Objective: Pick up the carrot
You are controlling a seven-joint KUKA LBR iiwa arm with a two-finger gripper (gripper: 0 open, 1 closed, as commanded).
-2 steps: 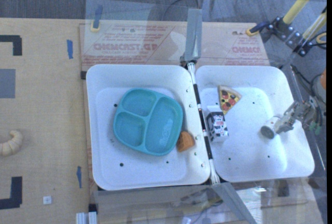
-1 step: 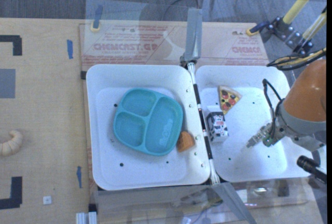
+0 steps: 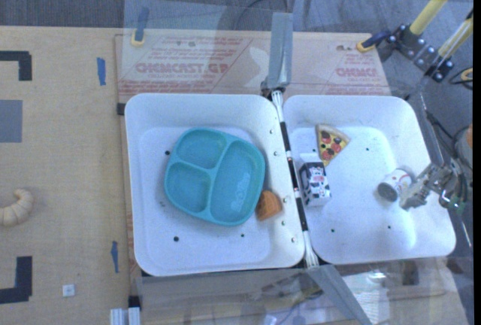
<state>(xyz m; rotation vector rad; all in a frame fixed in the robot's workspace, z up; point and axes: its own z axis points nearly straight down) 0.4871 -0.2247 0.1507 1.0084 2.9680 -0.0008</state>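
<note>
I see small orange carrot (image 3: 269, 205) lower centre of frame, touching teal divided plastic plate (image 3: 215, 175), ungrabbed. Gripper (image 3: 421, 190) far right by small white cylinder (image 3: 392, 186); finger state: cannot tell. Pickup not started.

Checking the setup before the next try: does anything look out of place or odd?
One thing: a croissant lies on the bench at far left, outside both bins. The orange food piece leans against the teal plate; the milk carton lies by the divider.
</note>
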